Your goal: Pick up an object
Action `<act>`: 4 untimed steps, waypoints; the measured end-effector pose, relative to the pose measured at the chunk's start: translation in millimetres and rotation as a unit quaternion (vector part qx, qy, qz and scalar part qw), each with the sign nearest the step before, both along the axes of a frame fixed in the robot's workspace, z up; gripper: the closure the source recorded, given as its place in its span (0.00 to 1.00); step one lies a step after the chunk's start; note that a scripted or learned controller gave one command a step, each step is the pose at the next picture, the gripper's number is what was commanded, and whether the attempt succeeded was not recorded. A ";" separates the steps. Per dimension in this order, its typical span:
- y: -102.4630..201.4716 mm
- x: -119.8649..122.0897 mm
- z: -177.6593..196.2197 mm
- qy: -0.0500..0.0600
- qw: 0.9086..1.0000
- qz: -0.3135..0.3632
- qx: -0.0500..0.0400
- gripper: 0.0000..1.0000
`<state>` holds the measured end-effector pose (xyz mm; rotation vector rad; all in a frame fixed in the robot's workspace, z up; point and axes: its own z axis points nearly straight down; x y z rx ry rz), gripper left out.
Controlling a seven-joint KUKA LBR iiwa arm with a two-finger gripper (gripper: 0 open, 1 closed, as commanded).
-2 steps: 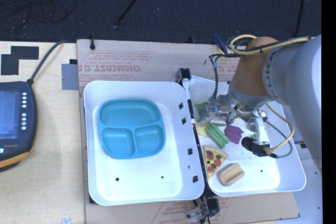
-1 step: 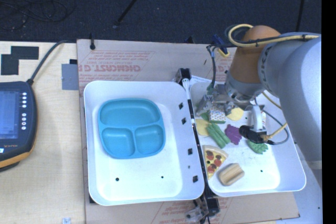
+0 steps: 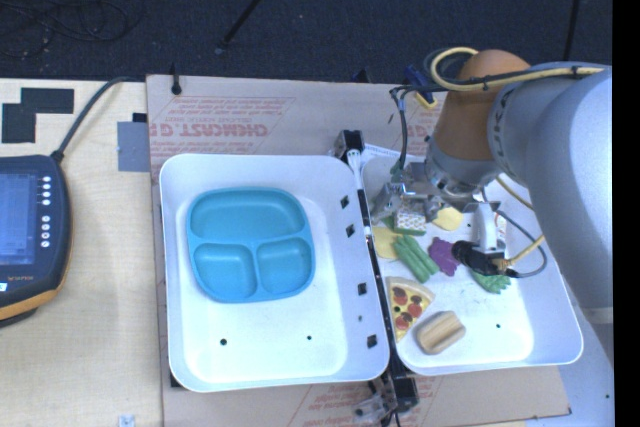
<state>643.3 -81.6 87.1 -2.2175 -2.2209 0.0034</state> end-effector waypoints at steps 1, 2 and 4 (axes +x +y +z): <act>-6.7 -46.5 0.0 0.002 1.000 -0.001 0.000 0.00; -4.5 1.9 0.2 -0.002 1.000 0.000 0.000 0.00; 56.9 -31.7 106.1 -0.004 1.000 0.002 0.001 1.00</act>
